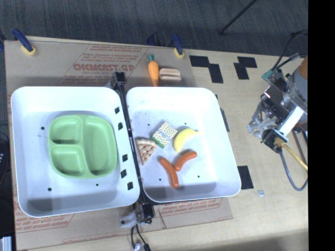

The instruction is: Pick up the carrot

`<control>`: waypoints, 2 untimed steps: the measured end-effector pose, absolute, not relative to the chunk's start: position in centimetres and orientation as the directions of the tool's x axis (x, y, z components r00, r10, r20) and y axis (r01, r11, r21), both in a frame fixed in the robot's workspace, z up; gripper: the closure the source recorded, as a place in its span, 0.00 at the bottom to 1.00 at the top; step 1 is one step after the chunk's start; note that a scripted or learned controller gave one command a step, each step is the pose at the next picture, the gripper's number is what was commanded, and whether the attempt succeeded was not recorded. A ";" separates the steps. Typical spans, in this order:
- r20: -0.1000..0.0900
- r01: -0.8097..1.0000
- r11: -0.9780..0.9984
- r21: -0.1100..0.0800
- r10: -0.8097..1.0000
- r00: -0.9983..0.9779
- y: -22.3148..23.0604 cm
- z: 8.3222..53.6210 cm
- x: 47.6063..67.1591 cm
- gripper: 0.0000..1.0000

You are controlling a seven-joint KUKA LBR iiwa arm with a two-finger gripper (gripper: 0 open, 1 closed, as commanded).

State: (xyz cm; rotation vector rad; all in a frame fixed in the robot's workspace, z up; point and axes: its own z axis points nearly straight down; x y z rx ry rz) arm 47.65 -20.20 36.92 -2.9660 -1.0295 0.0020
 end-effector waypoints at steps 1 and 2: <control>-0.004 0.326 -0.945 -0.006 0.326 0.945 -16.8 28.3 47.6 1.00; -0.002 0.216 -0.976 -0.002 0.216 0.976 -19.0 37.9 47.7 1.00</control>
